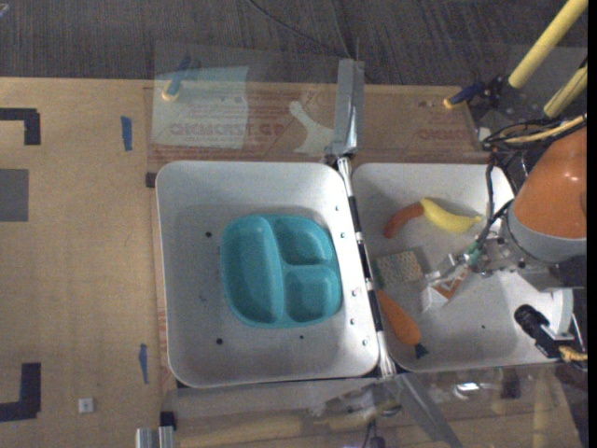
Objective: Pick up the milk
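The milk (444, 287), a small white carton with an orange patch, lies in the middle of the right bin (485, 343). My gripper (466, 263) hangs low over the bin, right at the carton's upper right side. It is close to the carton or touching it; I cannot tell which. The grey arm with its orange band (558, 194) comes in from the right and hides the bin's right part.
In the right bin, a yellow banana (450, 217) and an orange sausage-like piece (403, 220) lie at the back. A tan waffle square (401, 267) sits left of the milk, and a carrot (399, 321) lies near the front left. The left bin (187, 250) holds a teal divided plate (280, 269).
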